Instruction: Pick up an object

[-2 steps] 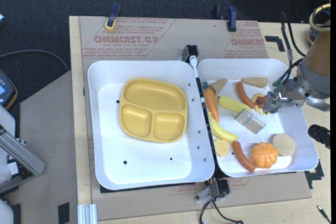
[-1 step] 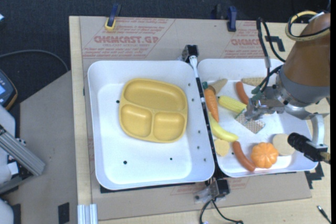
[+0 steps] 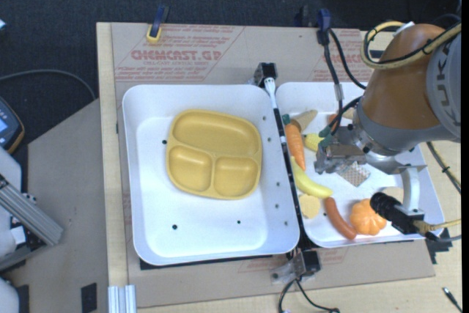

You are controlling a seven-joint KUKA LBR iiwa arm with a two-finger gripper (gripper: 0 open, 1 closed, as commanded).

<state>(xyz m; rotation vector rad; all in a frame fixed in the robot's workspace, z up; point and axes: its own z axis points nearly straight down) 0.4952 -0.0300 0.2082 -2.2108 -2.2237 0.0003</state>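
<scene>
I hover in the right bin [image 3: 432, 190] with my gripper [image 3: 338, 157] above the banana [image 3: 311, 185], beside the carrot [image 3: 294, 145]. I cannot tell how it is set. The yellow divided plate [image 3: 214, 154] lies in the left bin [image 3: 146, 179].

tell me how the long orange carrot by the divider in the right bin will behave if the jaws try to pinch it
The carrot looks like smooth moulded plastic, so probably stiff, light and a bit slippery. Its round, tapered body may roll or squirt out unless pinched across the middle. It lies close against the bin wall with the banana at its lower end, so a push would likely slide it along that wall.
</scene>
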